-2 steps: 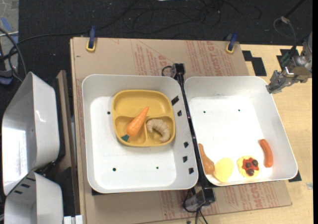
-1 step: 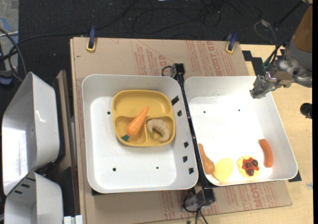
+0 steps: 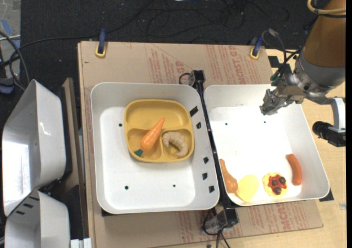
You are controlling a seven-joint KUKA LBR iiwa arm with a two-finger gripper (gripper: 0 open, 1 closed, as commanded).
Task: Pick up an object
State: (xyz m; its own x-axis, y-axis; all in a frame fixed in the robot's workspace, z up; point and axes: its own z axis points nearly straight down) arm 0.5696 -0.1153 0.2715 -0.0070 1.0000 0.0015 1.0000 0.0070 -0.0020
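Tool [image 3: 270, 105] poised over right bin [image 3: 308, 131], grip state indiscernible. Sausage [image 3: 295, 169] well below, slightly rightward; long axis roughly toward tool.

You've got one fixed camera mounted above the bench, looking down at a slant from the near edge, so the dark floor and cables fill the top of the frame and the cardboard bench top [image 3: 165, 62] fills the middle. It sits far enough back that both bins fit whole: left bin [image 3: 110, 186] centre-left, right bin [image 3: 308, 148] centre-right. The arm [image 3: 325, 38] enters at the upper right of the frame, and white housings crowd the lower left edge.
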